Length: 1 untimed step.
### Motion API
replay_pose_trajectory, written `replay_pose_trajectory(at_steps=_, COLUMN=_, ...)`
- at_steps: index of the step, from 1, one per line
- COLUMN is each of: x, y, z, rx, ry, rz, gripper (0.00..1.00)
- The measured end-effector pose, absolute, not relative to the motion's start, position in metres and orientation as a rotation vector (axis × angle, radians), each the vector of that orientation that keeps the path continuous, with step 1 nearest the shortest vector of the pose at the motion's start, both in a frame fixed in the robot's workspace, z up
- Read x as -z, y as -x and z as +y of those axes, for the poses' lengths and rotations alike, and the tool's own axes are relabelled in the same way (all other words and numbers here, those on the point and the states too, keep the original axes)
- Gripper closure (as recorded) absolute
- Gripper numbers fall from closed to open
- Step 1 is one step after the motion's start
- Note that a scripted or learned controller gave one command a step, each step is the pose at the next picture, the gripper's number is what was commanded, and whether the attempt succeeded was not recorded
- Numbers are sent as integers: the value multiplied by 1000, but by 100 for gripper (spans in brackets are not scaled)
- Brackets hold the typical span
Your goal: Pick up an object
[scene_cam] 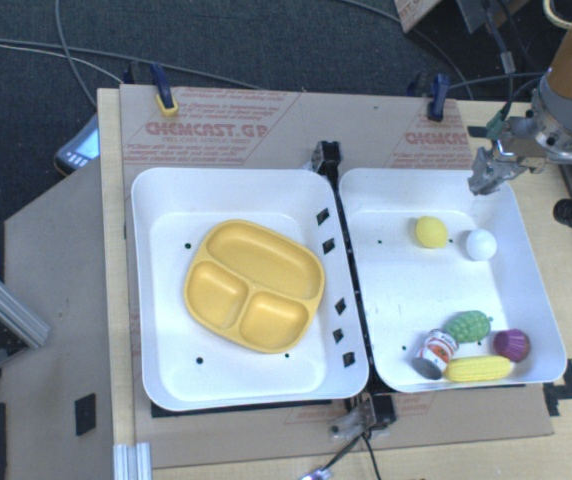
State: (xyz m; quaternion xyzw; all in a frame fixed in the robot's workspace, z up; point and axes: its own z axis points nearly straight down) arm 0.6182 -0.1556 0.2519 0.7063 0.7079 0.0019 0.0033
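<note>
The right bin point(526, 268) holds a yellow ball point(430, 232) and a white ball point(480, 245) near its far side. At its near edge lie a green bumpy toy point(468, 325), a purple toy point(512, 345), a yellow corn cob point(479, 369) and a small red-and-white can point(436, 350). My gripper point(486, 179) hangs over the far right corner of that bin, above and right of the white ball, with nothing seen between its fingers.
The left bin point(156, 268) carries a yellow divided plate point(254, 284). Black clips point(326, 156) run along the seam between the bins. Blue clamps point(164, 96) hold the cardboard sheet at the back. Cables cross the dark floor beyond.
</note>
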Motion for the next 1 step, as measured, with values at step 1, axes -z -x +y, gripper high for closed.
replay_pose_trajectory(at_steps=1, x=-298, y=-619, z=-156, rx=-5, ry=-2216, rz=2219, gripper=100)
